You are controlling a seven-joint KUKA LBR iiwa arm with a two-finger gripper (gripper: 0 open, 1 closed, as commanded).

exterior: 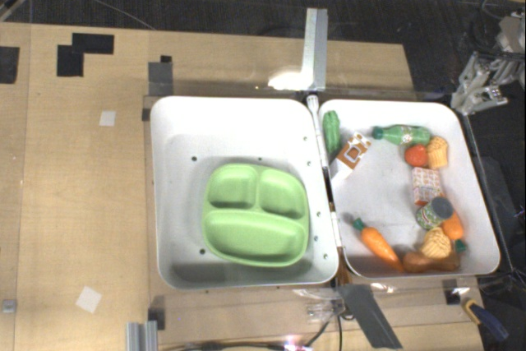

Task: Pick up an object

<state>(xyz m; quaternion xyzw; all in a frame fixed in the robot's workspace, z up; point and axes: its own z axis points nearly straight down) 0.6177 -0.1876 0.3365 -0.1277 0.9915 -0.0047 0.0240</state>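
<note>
The green tray lies far left of the gripper. The toys, carrot to bottle, crowd the right bin, below-left of it. Touching neighbours could foil a grab. Whether the gripper is released or clenched, I cannot tell. Wooden bench, dark floor.

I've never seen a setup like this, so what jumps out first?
A bright green divided tray lies in the middle of the left white bin. The right bin holds toy food along its far edge and right side, with an orange carrot nearest the front.
</note>
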